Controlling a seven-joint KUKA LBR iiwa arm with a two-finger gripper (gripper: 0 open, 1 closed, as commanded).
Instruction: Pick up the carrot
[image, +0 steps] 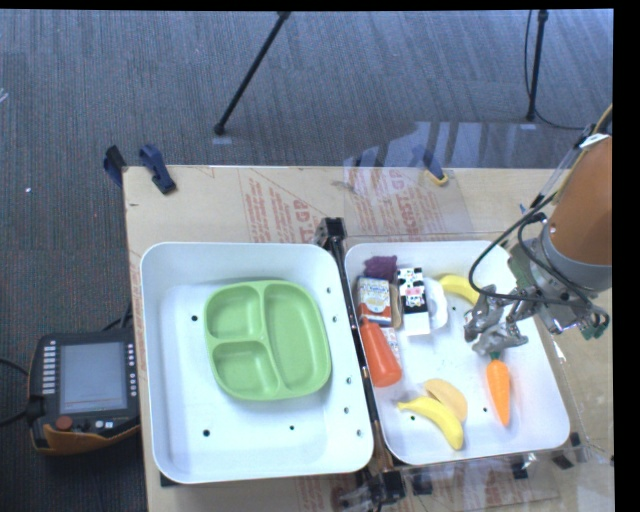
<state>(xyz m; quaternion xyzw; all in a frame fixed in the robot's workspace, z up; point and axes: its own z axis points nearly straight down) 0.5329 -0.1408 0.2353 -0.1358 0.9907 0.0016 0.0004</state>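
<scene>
Gripper (492, 335) hangs at centre right of the frame, inside the right bin (555, 400), directly above the top of the carrot (499, 391); whether its fingers are parted cannot be told. From the left: a green divided plate (268, 338) sits in the left bin (165, 400); the right bin holds an orange bottle (380, 354), a banana (440, 418), then the carrot lying lengthwise near the lower right.

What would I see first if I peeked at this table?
Probably the bright green divided plate, alone in the left bin. Next, the right bin crowded with toy food: an orange carrot with the robot's gripper just above its top end, and a yellow banana near the front.
</scene>
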